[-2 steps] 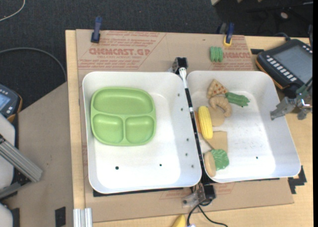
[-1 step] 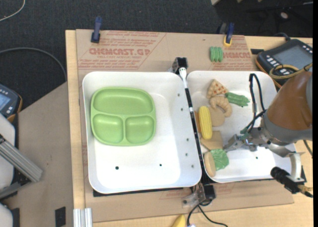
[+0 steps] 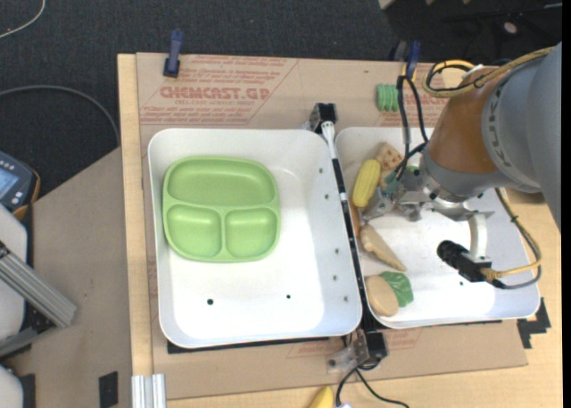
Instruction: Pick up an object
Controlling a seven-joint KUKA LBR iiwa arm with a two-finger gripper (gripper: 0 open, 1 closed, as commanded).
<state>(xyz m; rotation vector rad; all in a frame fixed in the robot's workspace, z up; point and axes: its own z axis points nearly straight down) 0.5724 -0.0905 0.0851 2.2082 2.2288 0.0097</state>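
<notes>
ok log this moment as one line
claw: low in right bin, beside corn cob | grasp: cannot tell | left bin: green divided plate

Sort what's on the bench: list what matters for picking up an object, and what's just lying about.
For the job: gripper, corn cob, beige wedge, round piece with green, right bin.

Lying about: green divided plate, left bin, blue clamp.

arm (image 3: pixel 500 129): reaches in from right, bent down | gripper (image 3: pixel 395 199): low, pointing left
</notes>
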